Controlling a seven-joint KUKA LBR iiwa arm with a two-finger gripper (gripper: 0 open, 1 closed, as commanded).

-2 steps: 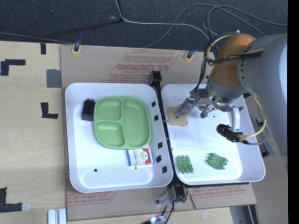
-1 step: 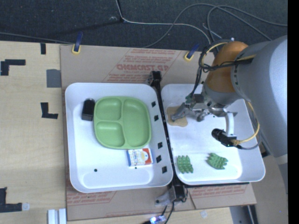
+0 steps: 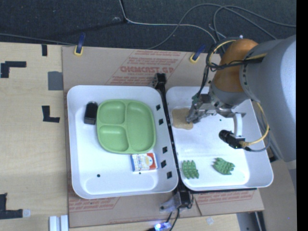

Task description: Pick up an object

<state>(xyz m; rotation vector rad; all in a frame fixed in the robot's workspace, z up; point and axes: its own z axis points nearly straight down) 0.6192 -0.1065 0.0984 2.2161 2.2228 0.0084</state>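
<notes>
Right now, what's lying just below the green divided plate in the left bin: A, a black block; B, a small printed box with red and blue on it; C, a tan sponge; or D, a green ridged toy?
B: the small printed box sits at the lower edge of the green divided plate.

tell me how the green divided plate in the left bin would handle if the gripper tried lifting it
The green divided plate looks moulded and stiff, so it should hold its shape. It is wide and shallow, so the gripper could probably only pinch its rim, and it may tilt. Its smooth surface may be slippery.
</notes>
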